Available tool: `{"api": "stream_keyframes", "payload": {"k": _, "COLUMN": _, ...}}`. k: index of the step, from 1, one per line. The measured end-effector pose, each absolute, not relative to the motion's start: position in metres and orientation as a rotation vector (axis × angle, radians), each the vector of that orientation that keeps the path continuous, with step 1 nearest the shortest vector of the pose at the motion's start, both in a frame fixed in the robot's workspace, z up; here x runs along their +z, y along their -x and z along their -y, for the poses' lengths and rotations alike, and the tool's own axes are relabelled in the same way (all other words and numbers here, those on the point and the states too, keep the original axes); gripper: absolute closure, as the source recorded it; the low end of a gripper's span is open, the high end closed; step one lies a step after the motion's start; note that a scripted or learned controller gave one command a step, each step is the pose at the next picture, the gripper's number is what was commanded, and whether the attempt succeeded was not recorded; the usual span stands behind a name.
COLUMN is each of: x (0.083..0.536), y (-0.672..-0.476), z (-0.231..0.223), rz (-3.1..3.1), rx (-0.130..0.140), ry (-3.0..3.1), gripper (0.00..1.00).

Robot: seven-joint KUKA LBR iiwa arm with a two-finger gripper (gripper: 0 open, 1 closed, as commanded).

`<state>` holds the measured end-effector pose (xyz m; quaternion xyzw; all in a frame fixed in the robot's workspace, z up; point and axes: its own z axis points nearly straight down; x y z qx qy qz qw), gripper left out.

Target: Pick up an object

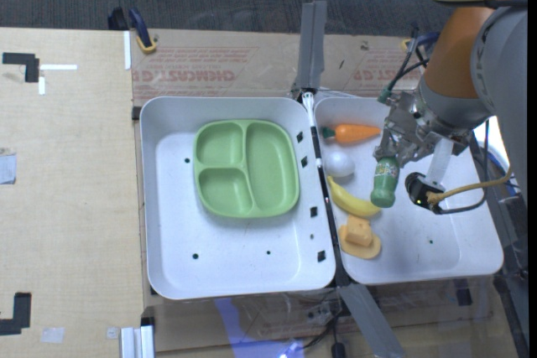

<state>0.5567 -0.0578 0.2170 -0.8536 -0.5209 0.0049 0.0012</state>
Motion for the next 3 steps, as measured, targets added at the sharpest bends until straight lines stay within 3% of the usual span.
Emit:
{"api": "stream_keyframes", "payload": {"k": 1, "x": 0.193, "y": -0.615, "z": 0.039, "rz": 1.269, "rx": 0.015, "ry": 2.873, "gripper": 1.00}}
{"api": "stream_keyframes", "payload": {"k": 2, "x": 0.241, "y": -0.637, "z": 0.117, "rz": 0.868, "rx": 0.014, "ry": 3.019, "gripper": 1.00}}
{"api": "stream_keyframes", "payload": {"k": 3, "x": 0.183, "y": -0.632, "z": 0.103, "rz": 0.411, "rx": 0.015, "ry": 3.114, "gripper": 1.00}}
